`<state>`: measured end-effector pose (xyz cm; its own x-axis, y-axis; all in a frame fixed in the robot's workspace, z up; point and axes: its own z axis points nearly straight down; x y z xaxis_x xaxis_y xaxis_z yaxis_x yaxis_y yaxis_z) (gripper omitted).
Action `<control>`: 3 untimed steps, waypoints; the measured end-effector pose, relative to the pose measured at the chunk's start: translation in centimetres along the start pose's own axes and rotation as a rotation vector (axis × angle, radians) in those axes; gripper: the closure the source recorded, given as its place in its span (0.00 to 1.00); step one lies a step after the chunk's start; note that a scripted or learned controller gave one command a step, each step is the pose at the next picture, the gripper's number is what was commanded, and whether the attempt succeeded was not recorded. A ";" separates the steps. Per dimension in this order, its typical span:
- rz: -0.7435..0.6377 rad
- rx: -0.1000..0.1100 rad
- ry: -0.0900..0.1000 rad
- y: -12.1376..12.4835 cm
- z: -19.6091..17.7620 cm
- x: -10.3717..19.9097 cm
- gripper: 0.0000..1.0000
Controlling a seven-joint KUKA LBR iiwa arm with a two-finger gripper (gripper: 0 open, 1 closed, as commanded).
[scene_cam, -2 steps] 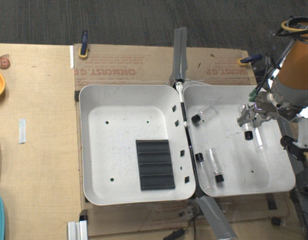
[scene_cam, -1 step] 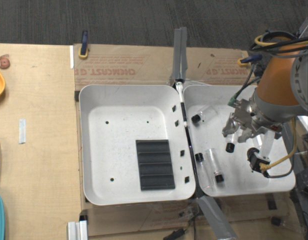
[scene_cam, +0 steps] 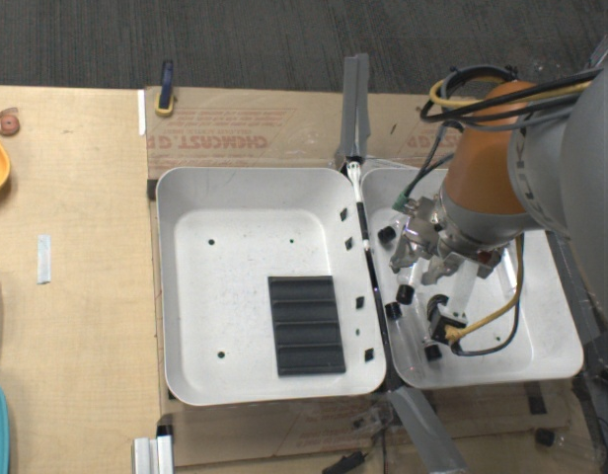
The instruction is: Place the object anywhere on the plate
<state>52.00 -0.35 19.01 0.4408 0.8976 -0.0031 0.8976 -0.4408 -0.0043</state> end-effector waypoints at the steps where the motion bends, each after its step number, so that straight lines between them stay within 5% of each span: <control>1: -0.017 -0.001 -0.001 -3.1 0.0 6.6 1.00; 2: -0.552 -0.003 -0.001 -8.3 -3.5 11.8 1.00; 3: -0.777 -0.003 -0.002 -6.5 -3.3 12.3 1.00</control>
<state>51.62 13.50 22.33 -0.3154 0.9490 -0.0015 0.9490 0.3154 -0.0035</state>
